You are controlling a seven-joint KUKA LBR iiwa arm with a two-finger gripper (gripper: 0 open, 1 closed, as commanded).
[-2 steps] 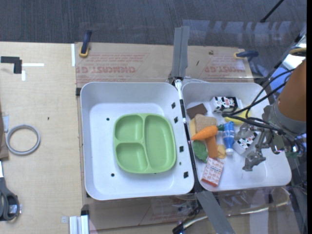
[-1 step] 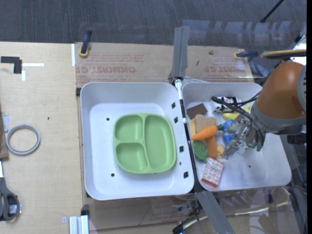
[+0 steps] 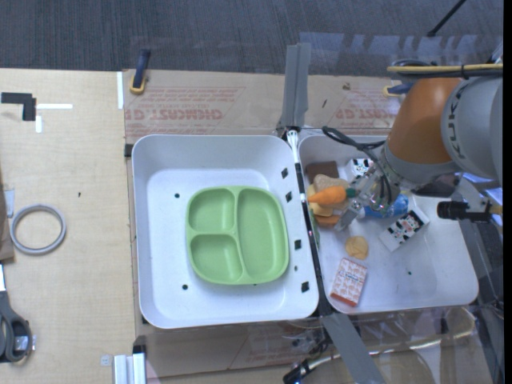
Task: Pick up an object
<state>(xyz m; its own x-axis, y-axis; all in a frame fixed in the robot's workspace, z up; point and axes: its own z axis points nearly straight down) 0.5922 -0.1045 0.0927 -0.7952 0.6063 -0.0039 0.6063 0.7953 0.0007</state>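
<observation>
The gripper [image 3: 358, 206] hung low in the right bin [image 3: 448, 282] among a carrot [image 3: 328, 194], a round cookie [image 3: 357, 247] and a small red-and-white box [image 3: 349, 282], while a green divided plate [image 3: 238, 235] lay in the left bin [image 3: 156, 238].

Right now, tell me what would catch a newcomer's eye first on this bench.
The pale green divided plate stands out, lying alone in the middle of the left bin. Next comes the arm's orange band at the right, above the gripper, which is down among a small clutter in the right bin: an orange carrot-like toy, a patterned red-and-white card and a round cookie-like piece.
</observation>
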